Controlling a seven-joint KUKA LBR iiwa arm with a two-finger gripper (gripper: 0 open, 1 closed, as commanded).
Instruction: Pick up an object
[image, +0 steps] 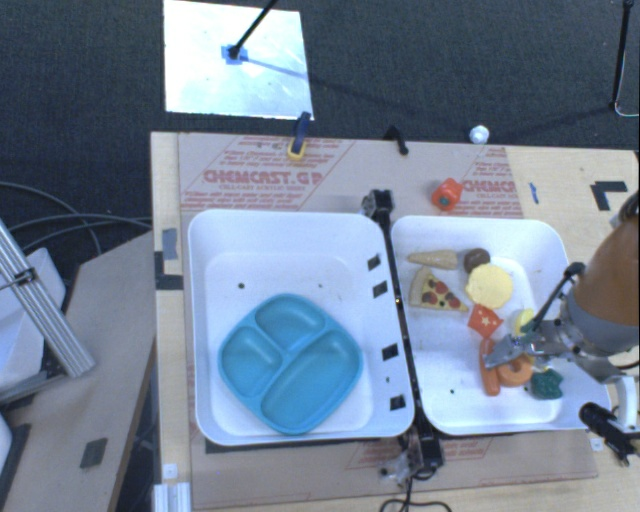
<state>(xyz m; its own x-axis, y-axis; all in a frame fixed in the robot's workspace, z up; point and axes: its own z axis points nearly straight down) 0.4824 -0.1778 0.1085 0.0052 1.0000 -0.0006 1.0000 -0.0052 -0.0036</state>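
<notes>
Blue divided plate (290, 361) sits in the left bin (215, 300), nearest the lens. Right bin (440, 410) holds the toy food: pizza slice (437, 291), yellow round piece (490, 285), red block (484, 321), orange carrot-like stick (490, 380), orange ring (516, 372), dark green piece (546, 384). Claw (510, 352) is low over the near-right cluster, at the ring and stick; open or clenched, cannot tell. Judgement: pieces look light, rigid, smooth plastic, likely slippery. Ring seems best pinched across its rim; the stick across its narrow middle. Crowding may nudge neighbours. A small orange item (447, 194) lies on the desk (260, 175) beyond.
</notes>
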